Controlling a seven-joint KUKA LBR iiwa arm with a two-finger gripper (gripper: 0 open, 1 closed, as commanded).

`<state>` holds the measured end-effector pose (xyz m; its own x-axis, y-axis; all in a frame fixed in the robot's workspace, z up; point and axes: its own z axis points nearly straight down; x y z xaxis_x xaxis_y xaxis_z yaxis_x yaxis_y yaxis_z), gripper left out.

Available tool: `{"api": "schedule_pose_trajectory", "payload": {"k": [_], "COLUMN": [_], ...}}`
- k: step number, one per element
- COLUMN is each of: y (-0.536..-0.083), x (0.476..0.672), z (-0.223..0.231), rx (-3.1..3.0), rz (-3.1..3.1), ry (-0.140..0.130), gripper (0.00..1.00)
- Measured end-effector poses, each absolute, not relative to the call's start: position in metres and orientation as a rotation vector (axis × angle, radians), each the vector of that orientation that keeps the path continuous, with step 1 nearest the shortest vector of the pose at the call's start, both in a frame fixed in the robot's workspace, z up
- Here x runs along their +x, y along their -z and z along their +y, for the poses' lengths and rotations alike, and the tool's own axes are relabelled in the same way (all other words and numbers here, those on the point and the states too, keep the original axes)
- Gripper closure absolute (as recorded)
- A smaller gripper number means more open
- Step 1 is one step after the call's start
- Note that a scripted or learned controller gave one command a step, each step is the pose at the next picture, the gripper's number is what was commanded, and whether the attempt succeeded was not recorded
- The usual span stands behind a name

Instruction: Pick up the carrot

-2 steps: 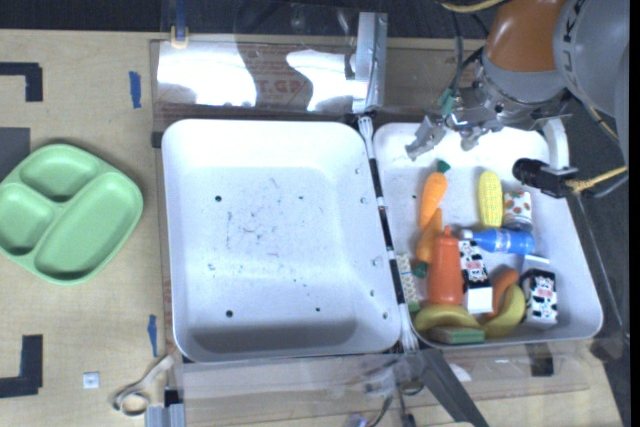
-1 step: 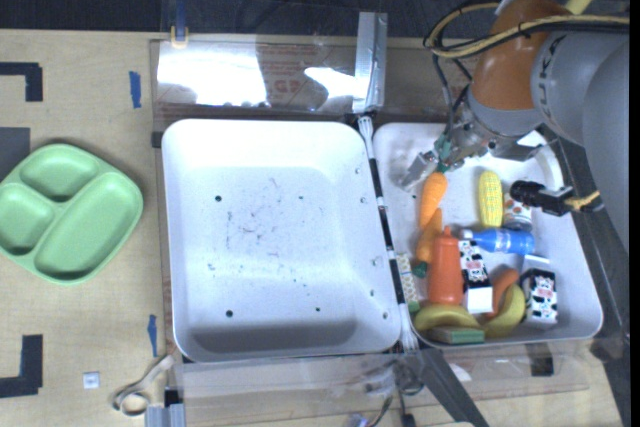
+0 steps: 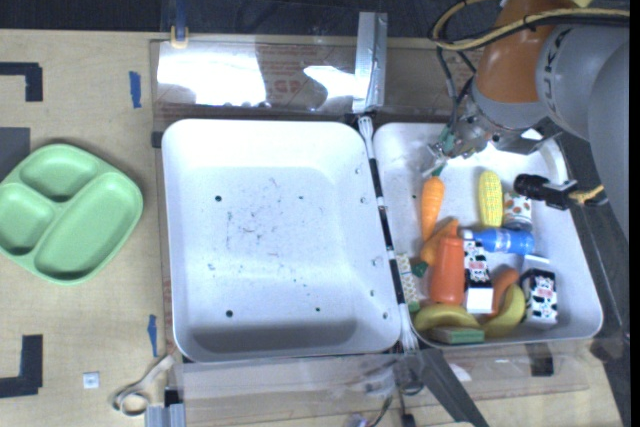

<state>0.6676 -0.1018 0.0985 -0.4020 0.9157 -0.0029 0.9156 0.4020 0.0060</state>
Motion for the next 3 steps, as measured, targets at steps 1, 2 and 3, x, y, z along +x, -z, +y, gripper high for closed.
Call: {"api": "schedule_pose_trajectory", "payload": {"k": [1,2,3], "y": [-0.098,-0.186,-0.086], "x": [0.667,0.668,0.642], "z": [-0.101,-0.087,-0.100], "rx": [1.716,1.781,1.620], "rz": [2.631,2.584,2.687], "ry": [-0.003,-0.003,-0.004], "gripper": [0.00,0.00,0.00]}}
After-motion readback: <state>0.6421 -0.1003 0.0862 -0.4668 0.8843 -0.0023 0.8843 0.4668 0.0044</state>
